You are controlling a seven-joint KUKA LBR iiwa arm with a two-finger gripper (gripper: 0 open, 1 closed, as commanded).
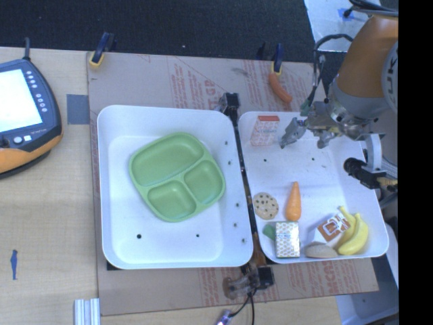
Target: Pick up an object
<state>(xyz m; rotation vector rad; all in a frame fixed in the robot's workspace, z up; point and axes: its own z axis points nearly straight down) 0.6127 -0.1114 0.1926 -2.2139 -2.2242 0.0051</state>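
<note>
My gripper [308,135] hangs over the far part of the right bin [318,168], fingers spread open with nothing between them. A small white packet with a red label [264,129] lies just left of the left fingertip [291,135]. Toward the near side of this bin lie an orange carrot [293,202], a round cookie [265,206], a silver foil packet [287,240] on a green piece, a beige oval item [319,250], a small brown-and-white box [331,227] and a yellow banana [355,234].
The left bin [115,181] holds a green three-compartment plate [177,175]. An orange hot-dog-like toy [279,88] lies on the cardboard behind the right bin. A teach pendant [24,117] rests at the far left of the bench.
</note>
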